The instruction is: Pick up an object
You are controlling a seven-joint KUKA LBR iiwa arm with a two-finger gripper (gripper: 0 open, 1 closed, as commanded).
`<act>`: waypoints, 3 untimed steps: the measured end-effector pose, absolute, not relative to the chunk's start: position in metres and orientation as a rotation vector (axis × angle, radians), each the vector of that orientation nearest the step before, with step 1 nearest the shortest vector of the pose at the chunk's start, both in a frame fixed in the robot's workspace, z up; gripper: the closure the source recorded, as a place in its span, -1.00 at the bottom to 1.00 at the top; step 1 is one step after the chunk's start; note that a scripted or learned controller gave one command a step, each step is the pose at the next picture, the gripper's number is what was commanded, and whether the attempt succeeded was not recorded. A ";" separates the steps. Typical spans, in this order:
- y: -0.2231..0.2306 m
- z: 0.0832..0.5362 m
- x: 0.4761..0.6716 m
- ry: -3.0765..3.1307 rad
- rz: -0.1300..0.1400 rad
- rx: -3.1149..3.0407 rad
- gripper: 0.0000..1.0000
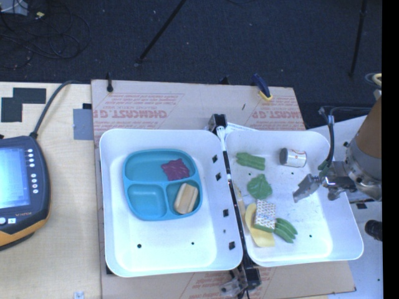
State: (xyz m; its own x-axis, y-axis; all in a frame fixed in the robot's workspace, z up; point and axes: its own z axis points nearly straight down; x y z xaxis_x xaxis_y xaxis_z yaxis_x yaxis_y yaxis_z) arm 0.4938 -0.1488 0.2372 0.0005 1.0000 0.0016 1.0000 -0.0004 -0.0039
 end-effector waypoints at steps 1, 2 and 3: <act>-0.117 0.122 0.483 -2.220 0.000 -2.217 -1.00; -0.115 0.092 0.490 -2.225 -0.016 -2.221 -1.00; -0.093 0.092 0.544 -2.225 0.011 -2.237 -1.00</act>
